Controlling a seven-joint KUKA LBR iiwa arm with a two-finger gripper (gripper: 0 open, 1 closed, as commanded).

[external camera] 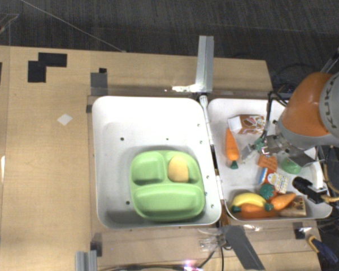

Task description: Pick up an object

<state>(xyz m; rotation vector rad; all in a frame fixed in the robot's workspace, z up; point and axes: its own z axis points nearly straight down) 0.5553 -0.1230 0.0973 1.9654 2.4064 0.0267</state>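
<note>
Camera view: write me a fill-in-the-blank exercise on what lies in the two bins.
1. The green tray lies in the ____ bin.
2. The yellow item sits in the tray's upper ____ compartment.
3. The banana lies in the ____ bin.
4. The arm's band is ____.

Missing words: left; right; right; orange

Tan wood bench (39, 168) fills the left & centre of the frame w/ dark carpet (130, 10) across the top, 2 black stepped patches (45, 65) at upper left & a small pale diamond mark (64, 119) below them. 2 white bins sit side by side: left bin (110, 151) at centre, right bin (220, 117) touching its right edge, w/ an upright metal post (205, 64) at the top of the seam btwn them. In the left bin's lower half lies a green 3-section plate (166, 199), w/ a yellow rounded item (178, 168) in its upper-right section.
</note>
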